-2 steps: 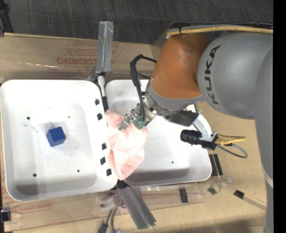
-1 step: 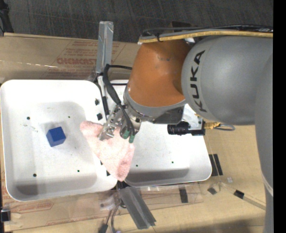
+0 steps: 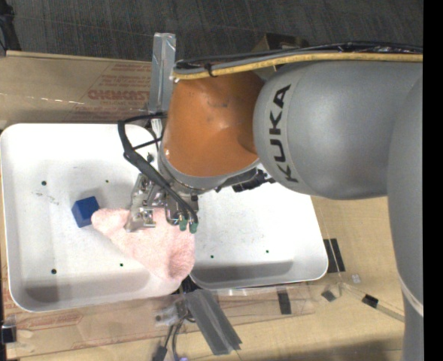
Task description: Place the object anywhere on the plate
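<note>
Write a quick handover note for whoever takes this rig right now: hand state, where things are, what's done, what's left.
Hand: low over the left bin, at the pink cloth; whether it grips anything cannot be told.
Things: the pink cloth lies in the left bin, draped toward the edge shared with the right bin. A blue block sits in the left bin, touching the cloth's left end.
Done: nothing visibly placed.
Left: no plate is identifiable; confirm which object goes and where, then grasp and place it.
</note>
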`<state>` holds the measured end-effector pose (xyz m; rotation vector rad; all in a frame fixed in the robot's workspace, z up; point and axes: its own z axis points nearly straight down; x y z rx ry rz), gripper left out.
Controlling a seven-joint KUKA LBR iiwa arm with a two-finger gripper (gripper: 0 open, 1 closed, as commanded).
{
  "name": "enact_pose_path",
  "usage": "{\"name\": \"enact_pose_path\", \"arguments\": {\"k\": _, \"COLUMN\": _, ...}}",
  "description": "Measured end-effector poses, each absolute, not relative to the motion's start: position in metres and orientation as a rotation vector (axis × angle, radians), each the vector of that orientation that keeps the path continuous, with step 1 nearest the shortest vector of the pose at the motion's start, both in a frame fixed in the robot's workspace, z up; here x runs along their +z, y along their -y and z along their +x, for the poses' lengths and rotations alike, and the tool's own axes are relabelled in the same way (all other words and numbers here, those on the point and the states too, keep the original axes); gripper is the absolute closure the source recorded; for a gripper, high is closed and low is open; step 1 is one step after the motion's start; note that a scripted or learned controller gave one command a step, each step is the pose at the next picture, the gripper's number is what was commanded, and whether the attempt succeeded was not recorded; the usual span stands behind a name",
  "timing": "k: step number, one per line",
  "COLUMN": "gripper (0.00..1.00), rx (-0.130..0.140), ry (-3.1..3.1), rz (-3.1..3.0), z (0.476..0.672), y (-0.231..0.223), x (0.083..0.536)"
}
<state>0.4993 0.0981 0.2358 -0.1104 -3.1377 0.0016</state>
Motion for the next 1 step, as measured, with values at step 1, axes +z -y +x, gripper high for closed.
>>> {"name": "enact_pose_path", "arguments": {"k": 1, "gripper": 0.0, "rx": 0.002, "ry": 3.138, "rz": -0.111, "z": 0.4994, "y": -0.0979, "x": 0.2359}}
